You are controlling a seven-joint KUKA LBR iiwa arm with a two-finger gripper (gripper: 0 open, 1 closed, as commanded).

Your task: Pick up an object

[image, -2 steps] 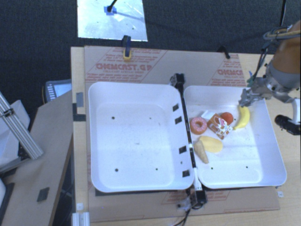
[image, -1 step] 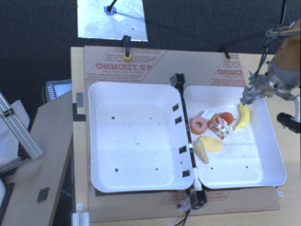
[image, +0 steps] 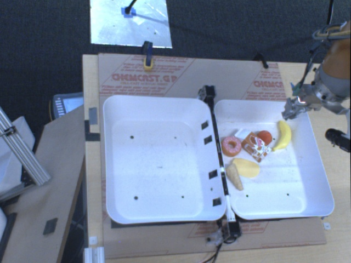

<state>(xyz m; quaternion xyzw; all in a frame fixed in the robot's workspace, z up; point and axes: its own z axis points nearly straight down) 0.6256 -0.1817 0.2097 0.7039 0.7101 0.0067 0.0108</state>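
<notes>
The right bin point(image: 307, 201) holds a cluster of toy foods: a pink donut point(image: 231, 145), a red-and-white cake slice point(image: 255, 147), a red tomato point(image: 265, 137), a yellow banana point(image: 282, 135), a yellow lemon-like piece point(image: 246, 167) and a tan cone-shaped piece point(image: 234, 177). My gripper point(image: 290, 110) hangs at the bin's upper right, just above and right of the banana's top end. Nothing shows between its fingers.
The left bin point(image: 118, 201) lies beside the right one, with black clips along the shared divider point(image: 214, 158). Both rest on a cardboard sheet point(image: 181, 73). A yellow clamp point(image: 148, 59) stands at the back edge, and a metal rail point(image: 19, 147) lies at the left.
</notes>
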